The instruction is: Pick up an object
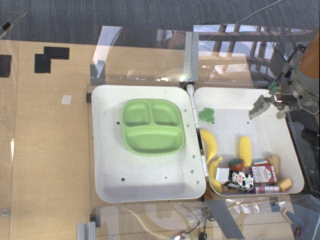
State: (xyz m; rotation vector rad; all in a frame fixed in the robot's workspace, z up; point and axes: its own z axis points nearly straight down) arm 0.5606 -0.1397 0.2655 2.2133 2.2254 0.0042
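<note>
The corn (245, 152) lies in the right bin (295, 149), its long axis running near to far. Left of it a banana (210, 146) lies alongside; a second banana (215, 171), a tomato (236, 164) and cartons (263, 174), print unreadable, crowd the near edge. A green scrap (207, 115) lies far-left. The gripper (270, 106) hangs spread open, holding nothing, over the bin's far right. The left bin (107, 149) bears a green tray (152, 126).

Desk (45, 149): pale wood grain, matt. Two bins (107, 134): smooth white plastic, slight sheen. Divided tray (152, 126): matt green plastic. Bananas (210, 146): smooth yellow plastic look. Small cartons (263, 173): printed, glossy.
</note>
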